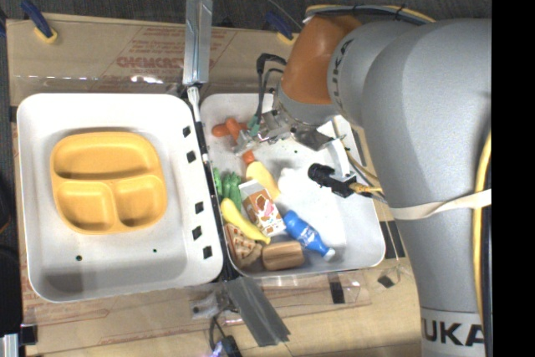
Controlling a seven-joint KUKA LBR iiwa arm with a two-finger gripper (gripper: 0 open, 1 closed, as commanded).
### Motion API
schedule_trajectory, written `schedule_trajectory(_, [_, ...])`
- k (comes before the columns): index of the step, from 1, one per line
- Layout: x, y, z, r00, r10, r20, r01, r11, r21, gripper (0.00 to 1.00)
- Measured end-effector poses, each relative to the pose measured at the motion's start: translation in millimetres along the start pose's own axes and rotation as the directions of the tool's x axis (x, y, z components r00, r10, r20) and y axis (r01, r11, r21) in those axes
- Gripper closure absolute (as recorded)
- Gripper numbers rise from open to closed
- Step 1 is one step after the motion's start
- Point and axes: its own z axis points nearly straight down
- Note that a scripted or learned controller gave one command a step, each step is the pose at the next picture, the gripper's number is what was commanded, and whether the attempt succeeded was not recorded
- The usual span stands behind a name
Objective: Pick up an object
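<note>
My gripper (257, 130) reaches down into the back of the right bin (355, 217), under the orange wrist band. Its tip hangs beside a red-orange toy carrot (224, 129) at the bin's back left. Nothing shows between the fingers. Further forward lie a yellow piece (262, 178), a green vegetable (224, 184), a banana (240, 222), a small carton (262, 210), a blue bottle (306, 234), a waffle-like piece (240, 248) and a brown block (282, 256).
The left bin (33, 180) holds a yellow divided tray (109, 179). A metal divider bar (197, 38) runs between the bins. The arm's grey body covers the right side of the bench.
</note>
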Motion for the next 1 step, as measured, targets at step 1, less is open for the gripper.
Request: schedule_trajectory(1, [82.2, -18.2, -103.2, 0.998, -0.059, 0.0, 0.059, 0.998, -0.005, 1.0])
